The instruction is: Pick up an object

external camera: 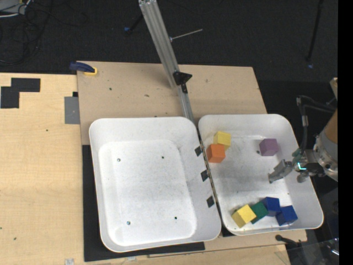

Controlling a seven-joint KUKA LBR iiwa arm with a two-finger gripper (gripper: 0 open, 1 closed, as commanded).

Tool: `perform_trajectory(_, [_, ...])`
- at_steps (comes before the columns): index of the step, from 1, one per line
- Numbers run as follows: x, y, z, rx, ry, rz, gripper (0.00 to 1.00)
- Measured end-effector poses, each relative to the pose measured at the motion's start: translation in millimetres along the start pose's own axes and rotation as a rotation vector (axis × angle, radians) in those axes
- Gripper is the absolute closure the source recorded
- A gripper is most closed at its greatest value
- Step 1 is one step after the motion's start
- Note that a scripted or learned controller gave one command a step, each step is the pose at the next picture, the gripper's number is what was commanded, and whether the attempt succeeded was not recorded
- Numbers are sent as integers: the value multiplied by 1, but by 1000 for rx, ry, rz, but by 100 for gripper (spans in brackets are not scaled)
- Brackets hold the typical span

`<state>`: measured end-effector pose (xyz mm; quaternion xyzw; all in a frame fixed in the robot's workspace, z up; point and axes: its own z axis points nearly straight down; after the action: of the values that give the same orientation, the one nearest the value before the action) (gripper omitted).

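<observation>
The right bin [242,120] holds several small blocks. A yellow block [223,138] and an orange block [215,153] touch near its left wall. Farther back on the right a purple block [268,146] sits alone. Along the front lie a second yellow block [243,215], a green block [258,210] and two blue blocks [271,204] [286,215], packed close. My gripper [288,175] hangs over the bin's right side, below the purple block and above the blue ones. It is open, with nothing between its fingers [277,171].
The left bin [143,127] lies beside the right one, joined by black clips [204,175]. A slanted metal rail [164,43] rises behind the bins. The arm's wrist [331,148] enters from the right edge.
</observation>
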<state>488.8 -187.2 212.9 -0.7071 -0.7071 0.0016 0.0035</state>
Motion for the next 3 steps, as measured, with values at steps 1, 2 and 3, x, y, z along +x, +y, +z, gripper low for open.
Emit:
perform_trajectory(1, [-1, 1, -2, -4, -1, 2, 0])
perform_trajectory(2, [1, 2, 42, 0, 0, 1, 0])
perform_trajectory(3, [-5, 6, 89, 1, 1, 2, 0])
